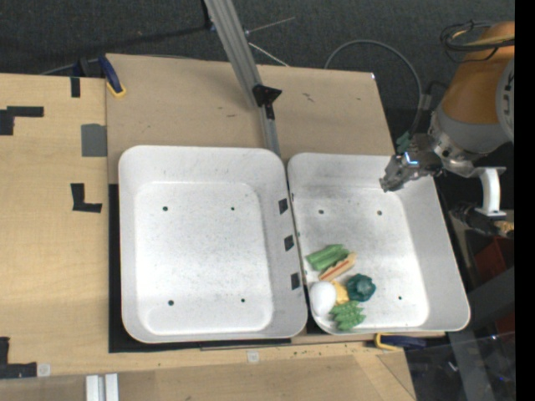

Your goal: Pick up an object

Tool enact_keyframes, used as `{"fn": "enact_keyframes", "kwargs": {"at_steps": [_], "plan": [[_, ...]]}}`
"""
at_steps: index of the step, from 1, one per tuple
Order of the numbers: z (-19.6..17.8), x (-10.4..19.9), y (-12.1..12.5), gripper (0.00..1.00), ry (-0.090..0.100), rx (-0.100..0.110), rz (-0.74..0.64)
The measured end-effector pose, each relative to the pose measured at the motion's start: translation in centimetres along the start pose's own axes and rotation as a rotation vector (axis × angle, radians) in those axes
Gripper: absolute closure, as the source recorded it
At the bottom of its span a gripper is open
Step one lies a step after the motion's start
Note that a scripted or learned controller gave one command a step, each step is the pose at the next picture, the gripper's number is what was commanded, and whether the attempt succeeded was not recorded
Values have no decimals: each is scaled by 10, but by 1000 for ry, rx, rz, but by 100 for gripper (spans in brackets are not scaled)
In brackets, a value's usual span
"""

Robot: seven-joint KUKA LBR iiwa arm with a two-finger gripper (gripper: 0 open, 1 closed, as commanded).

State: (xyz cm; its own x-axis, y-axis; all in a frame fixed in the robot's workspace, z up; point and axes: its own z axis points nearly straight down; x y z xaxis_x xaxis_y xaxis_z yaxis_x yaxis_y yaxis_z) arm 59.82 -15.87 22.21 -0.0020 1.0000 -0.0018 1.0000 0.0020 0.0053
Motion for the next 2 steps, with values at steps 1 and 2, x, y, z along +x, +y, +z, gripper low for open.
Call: {"fn": "enact_keyframes", "kwargs": {"at_steps": [1,2], "plan": [[-24,0,1,100,1,3,0],[-16,43,-13,100,3,8,-2]]}}
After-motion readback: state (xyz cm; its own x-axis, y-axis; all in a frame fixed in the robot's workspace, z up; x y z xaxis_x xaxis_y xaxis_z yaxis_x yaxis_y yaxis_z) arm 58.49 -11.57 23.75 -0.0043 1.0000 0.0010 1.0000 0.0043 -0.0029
